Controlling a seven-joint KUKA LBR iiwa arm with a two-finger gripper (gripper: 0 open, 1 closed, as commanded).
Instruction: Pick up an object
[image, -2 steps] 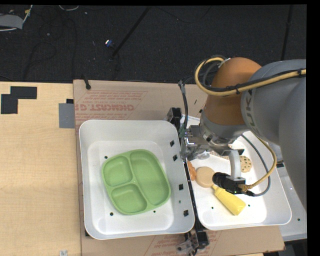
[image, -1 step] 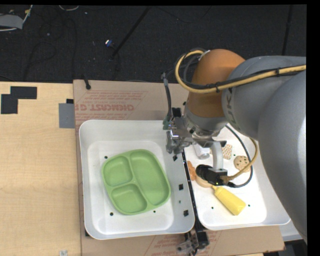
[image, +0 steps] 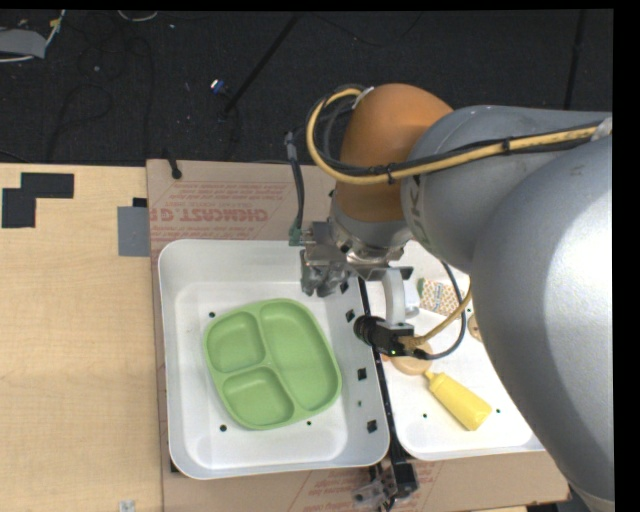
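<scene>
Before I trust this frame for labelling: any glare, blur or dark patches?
Camera view: the green divided plate and yellow bottle are sharp and evenly lit; the left bin's rim looks bright but keeps its edges; the background above the bench is nearly black; the big grey arm up close looks soft.

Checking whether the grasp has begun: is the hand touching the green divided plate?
Apart. The camera view shows the hand above the left bin's far right corner, with bare white floor between it and the green divided plate.
</scene>
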